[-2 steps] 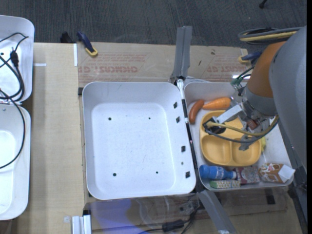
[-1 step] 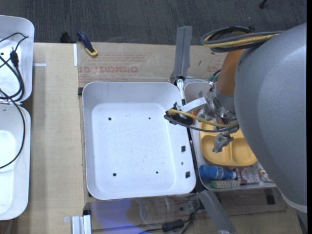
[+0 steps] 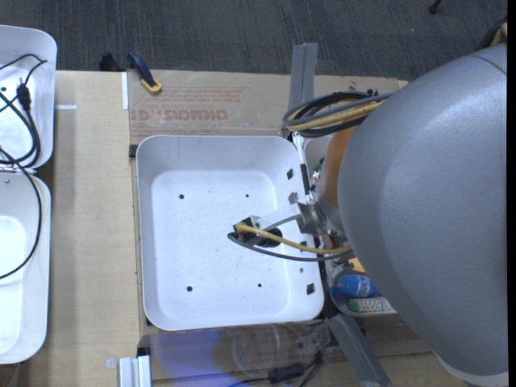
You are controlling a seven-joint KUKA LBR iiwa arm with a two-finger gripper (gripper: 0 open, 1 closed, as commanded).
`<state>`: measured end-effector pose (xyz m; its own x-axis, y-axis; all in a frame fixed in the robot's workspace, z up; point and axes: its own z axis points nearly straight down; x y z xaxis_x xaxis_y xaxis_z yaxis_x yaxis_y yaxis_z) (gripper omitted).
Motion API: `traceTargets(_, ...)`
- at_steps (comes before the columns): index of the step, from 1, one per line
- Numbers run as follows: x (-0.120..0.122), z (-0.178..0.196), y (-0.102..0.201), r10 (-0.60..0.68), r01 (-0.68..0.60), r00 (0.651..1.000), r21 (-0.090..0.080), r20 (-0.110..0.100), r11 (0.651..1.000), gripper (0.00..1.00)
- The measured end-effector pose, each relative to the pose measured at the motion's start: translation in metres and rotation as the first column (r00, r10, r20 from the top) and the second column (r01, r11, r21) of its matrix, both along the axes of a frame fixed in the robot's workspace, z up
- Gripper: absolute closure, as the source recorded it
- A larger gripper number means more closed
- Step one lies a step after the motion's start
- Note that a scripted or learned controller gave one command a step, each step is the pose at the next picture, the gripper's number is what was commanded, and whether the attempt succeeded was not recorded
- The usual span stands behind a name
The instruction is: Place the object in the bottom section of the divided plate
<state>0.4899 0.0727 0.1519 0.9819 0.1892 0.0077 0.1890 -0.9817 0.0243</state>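
Note:
The grey arm (image 3: 427, 208) reaches in from the right and covers most of the right bin. Its wrist end and gripper (image 3: 310, 216) sit over the shared edge between the two bins, at the right rim of the left bin (image 3: 161, 216). A blue rounded object (image 3: 353, 285) with a pale printed label below it peeks out under the arm in the right bin, just below the wrist. It lies apart from the gripper as far as I can see. The arm's body hides the rest of the right bin.
The left white bin has a bare floor with small dark holes. A blue and yellow clamp (image 3: 143, 74) lies on the cardboard bench top behind it. White tubs with black cables (image 3: 20, 119) stand at the far left. A grey post (image 3: 303, 71) rises behind the bins.

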Motion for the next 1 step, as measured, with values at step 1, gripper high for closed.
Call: traceTargets(1, -0.0007, -0.0082, 0.0037, -0.011, 0.011, 1.000, -0.007, 0.009, 1.000, 0.00)
